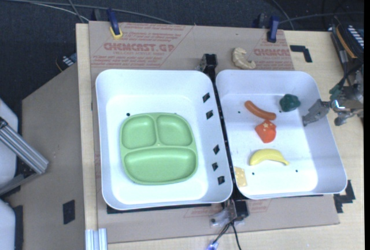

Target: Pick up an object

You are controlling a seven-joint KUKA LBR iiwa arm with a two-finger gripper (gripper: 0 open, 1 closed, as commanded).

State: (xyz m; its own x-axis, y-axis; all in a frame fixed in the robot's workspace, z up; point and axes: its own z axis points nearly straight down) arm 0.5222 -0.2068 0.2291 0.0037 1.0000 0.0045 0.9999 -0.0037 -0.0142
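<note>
Camera view: gripper (324, 109) at the right bin's (324, 182) three o'clock rim, jaws' state indeterminable; nothing lifted; pick outstanding.

Even, bright overhead light is seen; the 2 shallow white plastic bins (156, 84) are nearly overexposed, shadows faint, detail slightly soft.

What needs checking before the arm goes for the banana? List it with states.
1. Curved yellow toy banana lies in the right white bin: ok.
2. Banana clear of the red toy pepper and the yellow cheese wedge: ok, gaps on both sides.
3. Nothing lying on top of the banana: ok.
4. Gripper over the right bin's far right side, away from the banana: ok.
5. Jaws open enough: cannot tell.
6. Nothing already held: cannot tell.
</note>
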